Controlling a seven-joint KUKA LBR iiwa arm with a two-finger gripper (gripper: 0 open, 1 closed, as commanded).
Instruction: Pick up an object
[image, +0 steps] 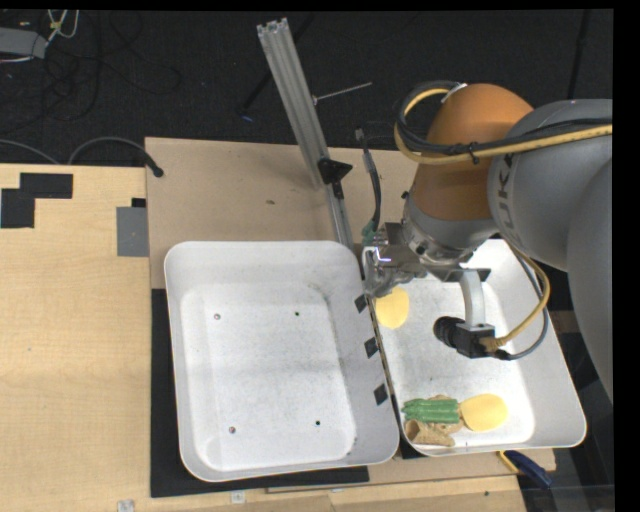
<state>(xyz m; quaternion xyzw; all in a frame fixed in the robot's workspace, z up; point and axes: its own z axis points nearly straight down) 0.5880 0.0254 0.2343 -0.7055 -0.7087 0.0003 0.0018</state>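
My gripper (383, 278) hangs over the near-left part of the right bin (560, 425), close to the wall shared with the left bin. A pale yellow rounded piece (393, 309) sits directly under the gripper's tip and touches or nearly touches it; whether it is gripped or lies on the bin floor cannot be made out. At the right bin's front edge lie a green ridged object (432, 409), a yellow lemon-like object (484, 411) and a tan piece (432, 432), well away from the gripper.
The left bin (200, 270) stands beside the right one, with black clips (371, 347) along the shared wall. A slanted metal rail (300, 110) rises behind the bins. The arm's grey body and orange band (470, 130) overhang the right bin's back.
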